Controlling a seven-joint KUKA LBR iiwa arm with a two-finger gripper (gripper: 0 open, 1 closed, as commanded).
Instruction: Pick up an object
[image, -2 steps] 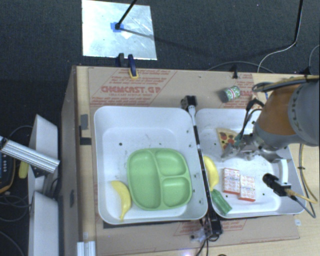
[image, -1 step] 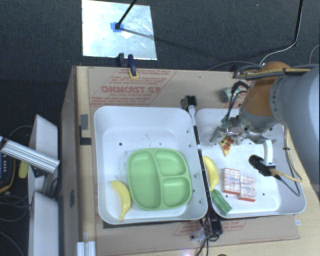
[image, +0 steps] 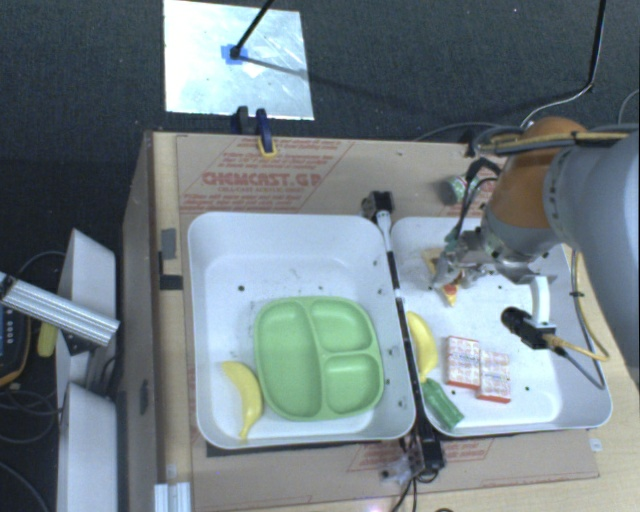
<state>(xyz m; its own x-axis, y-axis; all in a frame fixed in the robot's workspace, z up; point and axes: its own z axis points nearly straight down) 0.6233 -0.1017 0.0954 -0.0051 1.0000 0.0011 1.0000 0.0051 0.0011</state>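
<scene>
Orange object (image: 449, 293) lies at the upper left of the right bin (image: 570, 400), just under the end effector (image: 455, 268), lowered as if to grasp it; its grip I cannot tell.

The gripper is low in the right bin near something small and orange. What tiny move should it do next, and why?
Probably lift straight up a little. The gripper sits low at the back of the right bin, right over a small orange piece. A short rise would show whether that piece comes along. The banana and the red packets lie nearer the front, so they should stay undisturbed.
</scene>
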